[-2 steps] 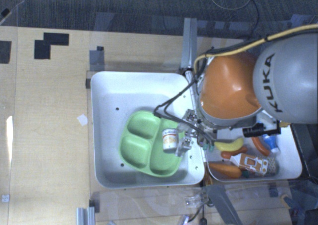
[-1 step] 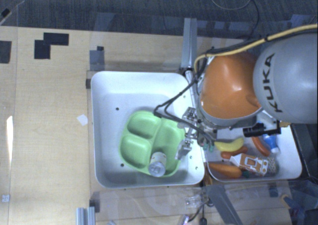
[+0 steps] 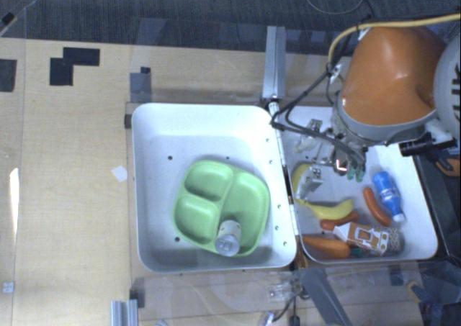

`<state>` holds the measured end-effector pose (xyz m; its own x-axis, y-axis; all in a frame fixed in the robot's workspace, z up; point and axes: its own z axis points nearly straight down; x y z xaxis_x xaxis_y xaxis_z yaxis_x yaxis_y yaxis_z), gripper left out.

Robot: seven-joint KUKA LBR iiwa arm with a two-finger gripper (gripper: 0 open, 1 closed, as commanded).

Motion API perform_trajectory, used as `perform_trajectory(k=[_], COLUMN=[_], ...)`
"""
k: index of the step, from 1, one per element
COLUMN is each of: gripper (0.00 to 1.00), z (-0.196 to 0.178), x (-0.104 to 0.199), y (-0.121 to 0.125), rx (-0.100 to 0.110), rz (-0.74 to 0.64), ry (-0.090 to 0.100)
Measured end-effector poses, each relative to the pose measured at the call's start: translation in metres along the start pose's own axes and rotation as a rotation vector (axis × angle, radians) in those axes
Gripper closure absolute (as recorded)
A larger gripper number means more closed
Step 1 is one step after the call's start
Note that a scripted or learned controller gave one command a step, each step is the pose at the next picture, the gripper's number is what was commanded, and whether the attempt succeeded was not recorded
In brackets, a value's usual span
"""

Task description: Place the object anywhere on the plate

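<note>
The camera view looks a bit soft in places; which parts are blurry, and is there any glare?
In the camera view, the orange band looms close and soft-edged; the green plate in the left bin is sharper, while the small can on it and the banana in the right bin are somewhat fuzzy. A pale reflection streaks the bench at the left edge.

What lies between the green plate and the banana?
In the camera view, the two bins' rims lie between the plate and the banana. A can stands on the plate's near edge.
</note>
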<state>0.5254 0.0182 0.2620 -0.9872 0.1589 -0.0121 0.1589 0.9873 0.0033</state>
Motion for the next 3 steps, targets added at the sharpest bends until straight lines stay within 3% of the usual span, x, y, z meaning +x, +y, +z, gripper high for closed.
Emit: perform_trajectory(k=[1, 2, 3], gripper=[0.0, 0.0, 0.0], z=[0.023, 0.008, -0.026], x=[-0.073, -0.12, -0.135], y=[-0.043, -0.013, -0.021], rx=[0.001, 0.0, 0.0], rz=[0.061, 0.078, 0.123], ry=[0.001, -0.001, 0.0])
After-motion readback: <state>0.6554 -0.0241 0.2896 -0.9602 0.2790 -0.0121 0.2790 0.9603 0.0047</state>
